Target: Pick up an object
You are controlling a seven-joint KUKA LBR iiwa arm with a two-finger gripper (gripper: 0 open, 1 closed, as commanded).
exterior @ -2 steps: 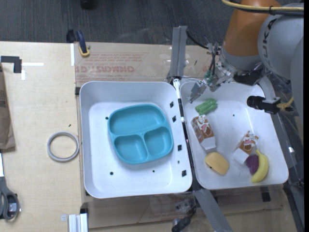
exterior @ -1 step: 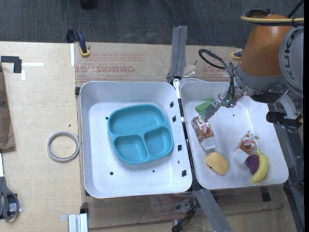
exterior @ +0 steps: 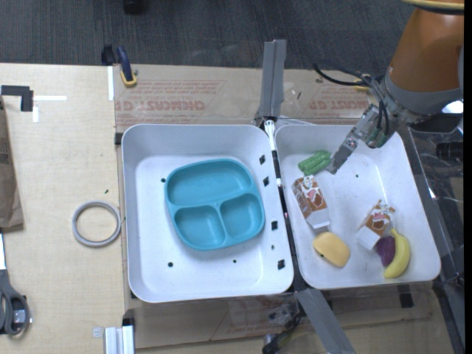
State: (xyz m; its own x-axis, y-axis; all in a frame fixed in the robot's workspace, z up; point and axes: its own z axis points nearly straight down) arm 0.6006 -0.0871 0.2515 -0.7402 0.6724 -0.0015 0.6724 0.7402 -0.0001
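Note:
My gripper hangs over the back part of the right bin, its tip just right of a green vegetable-shaped toy; whether they touch cannot be told. In front of the toy lies a small brown-and-white carton, and a yellow lemon-like piece sits nearer the bin's front. At the front right are another small carton, a purple piece and a banana, close together. Nothing hangs from the gripper.
The left bin holds a blue divided plate. On the bench to the left lie a tape ring and scissors. A grey post stands behind the wall between the bins.

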